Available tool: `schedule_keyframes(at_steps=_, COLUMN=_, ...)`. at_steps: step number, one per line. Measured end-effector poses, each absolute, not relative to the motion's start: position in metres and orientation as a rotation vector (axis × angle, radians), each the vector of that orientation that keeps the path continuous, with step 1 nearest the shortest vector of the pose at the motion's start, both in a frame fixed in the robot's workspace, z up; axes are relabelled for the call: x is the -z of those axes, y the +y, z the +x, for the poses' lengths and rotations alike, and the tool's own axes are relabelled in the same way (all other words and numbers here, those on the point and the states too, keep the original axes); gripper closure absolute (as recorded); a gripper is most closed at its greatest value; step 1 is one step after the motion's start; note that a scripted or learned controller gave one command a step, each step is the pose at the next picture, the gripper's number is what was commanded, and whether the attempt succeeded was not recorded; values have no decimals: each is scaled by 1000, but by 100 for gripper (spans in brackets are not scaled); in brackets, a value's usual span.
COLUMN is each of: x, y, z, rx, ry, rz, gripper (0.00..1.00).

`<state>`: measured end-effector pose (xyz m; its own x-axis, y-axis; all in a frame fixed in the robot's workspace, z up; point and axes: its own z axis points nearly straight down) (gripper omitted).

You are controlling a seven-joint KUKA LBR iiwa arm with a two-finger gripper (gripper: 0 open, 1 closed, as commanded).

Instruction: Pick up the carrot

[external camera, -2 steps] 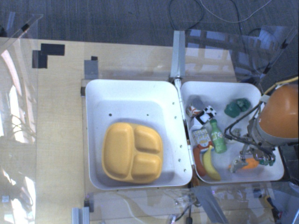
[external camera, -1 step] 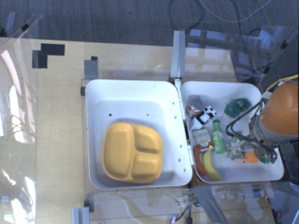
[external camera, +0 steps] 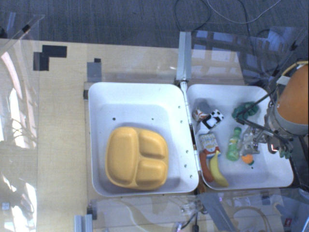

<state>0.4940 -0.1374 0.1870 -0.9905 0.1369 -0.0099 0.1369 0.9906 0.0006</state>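
two shallow white bins side by side on a pale wooden bench (external camera: 63, 129). in the left bin (external camera: 101, 100), a yellow three-compartment tray (external camera: 137, 157), resting towards the near side.

in the right bin (external camera: 270, 178), a clutter of small things: a banana (external camera: 217, 171) near the front left corner, touching a red item (external camera: 206, 168) beside it; a small printed packet (external camera: 208, 140) just behind the banana; a black-and-white toy (external camera: 213, 118) further back, next to a grey lump (external camera: 203, 105); a green bottle (external camera: 233, 145) upright-ish in the middle; a dark green leafy piece (external camera: 245, 110) towards the back.

reaching in from the right, the grey arm with its orange band (external camera: 293, 100), gripper (external camera: 251, 146) low over the right bin. carrot (external camera: 247, 159) lying on the bin floor just under and in front of the gripper tip, right of the green bottle, orange with a bit of green. cannot tell how the gripper stands, nor whether anything is held.
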Motion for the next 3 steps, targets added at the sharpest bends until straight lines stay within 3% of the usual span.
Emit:
schedule_keyframes(at_steps=1, x=-184, y=-148, z=490, rx=3, ry=3106, rz=-400, gripper=100)
schedule_keyframes(at_steps=2, x=-196, y=-147, z=493, rx=6, ry=3098, rz=-397, gripper=100)
schedule_keyframes(at_steps=3, x=-207, y=-111, z=538, rx=1, ry=3127, rz=-148, gripper=100)
